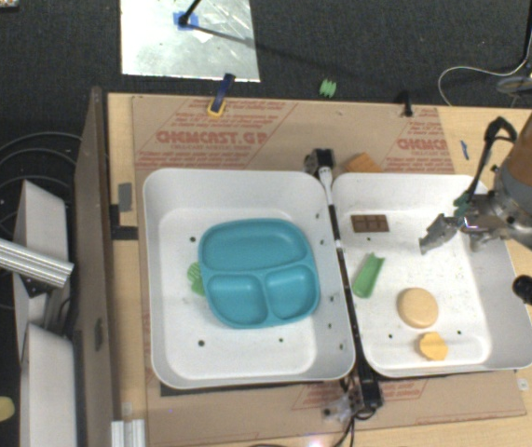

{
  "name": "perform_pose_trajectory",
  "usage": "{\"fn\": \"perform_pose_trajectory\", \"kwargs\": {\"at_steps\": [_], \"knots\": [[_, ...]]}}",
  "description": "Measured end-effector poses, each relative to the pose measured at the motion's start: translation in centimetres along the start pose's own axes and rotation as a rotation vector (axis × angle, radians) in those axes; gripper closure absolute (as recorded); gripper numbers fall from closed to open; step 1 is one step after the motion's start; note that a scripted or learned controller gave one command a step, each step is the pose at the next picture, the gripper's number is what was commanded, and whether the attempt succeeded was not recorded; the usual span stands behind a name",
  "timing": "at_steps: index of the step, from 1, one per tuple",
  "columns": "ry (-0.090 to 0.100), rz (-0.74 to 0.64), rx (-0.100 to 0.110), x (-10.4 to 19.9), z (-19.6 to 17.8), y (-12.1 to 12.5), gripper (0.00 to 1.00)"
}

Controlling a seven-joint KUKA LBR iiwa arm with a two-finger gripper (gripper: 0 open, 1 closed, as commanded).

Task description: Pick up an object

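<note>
The pincer [436, 234] hovers over the right bin [517, 343] near its far right corner; whether it is spread or pressed together cannot be determined, and nothing is visible in it. The right bin contains a brown block [370, 223] near its far left corner, a green piece [367, 276] against its left wall, and a tan disc [417, 307] and an orange piece [432, 346] toward its near edge. The left bin [168, 250] holds a blue divided plate [258, 271].
</note>
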State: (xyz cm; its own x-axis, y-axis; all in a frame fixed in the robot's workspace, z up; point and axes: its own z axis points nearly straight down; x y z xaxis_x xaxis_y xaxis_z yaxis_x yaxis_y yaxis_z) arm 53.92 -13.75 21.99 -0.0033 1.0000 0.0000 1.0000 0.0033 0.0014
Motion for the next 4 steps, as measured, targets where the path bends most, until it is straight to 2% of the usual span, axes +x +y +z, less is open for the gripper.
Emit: {"fn": "perform_pose_trajectory", "kwargs": {"at_steps": [1, 2, 4], "knots": [[0.003, 0.003, 0.011, 0.2, 13.3, -3.3, 0.00], [-0.001, 0.002, -0.002, 0.1, 11.6, -2.9, 1.00], [0.000, 0.002, -0.007, 0.1, 9.5, -2.7, 1.00]]}}
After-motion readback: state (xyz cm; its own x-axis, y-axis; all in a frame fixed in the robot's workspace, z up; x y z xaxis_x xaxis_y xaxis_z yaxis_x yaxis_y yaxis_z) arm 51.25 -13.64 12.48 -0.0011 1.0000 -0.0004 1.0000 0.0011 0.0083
